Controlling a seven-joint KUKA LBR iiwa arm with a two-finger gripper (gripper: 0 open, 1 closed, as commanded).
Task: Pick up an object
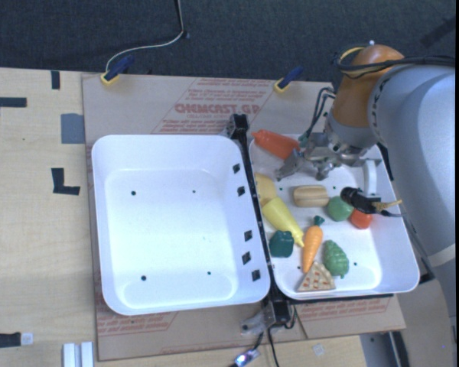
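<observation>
- Dark carpet fills the top of the frame, and below it a brown cardboard sheet (214, 105) lies on the wooden bench under two white bins.
- Left bin (107, 159) sits in the middle of the frame; right bin (394, 281) sits at centre right, touching it along a black seam.
- My arm (421, 144) comes in from the right edge, with the orange band (356, 90) at upper right.
- My gripper (310, 157) hovers over the upper part of the right bin, just beside a red-orange pepper-like toy (271, 141) and above a tan bread-like piece (310, 196).
- Whether my jaws are apart or together, I cannot tell from this angle.
- Lower in that bin lie a yellow corn-like toy (279, 216), an orange carrot (311, 245), a dark green block (281, 243), a green leafy piece (336, 258) and a pizza slice (316, 280).
- A green ball (338, 209) and a red piece (360, 219) rest at the bin's right side.
</observation>
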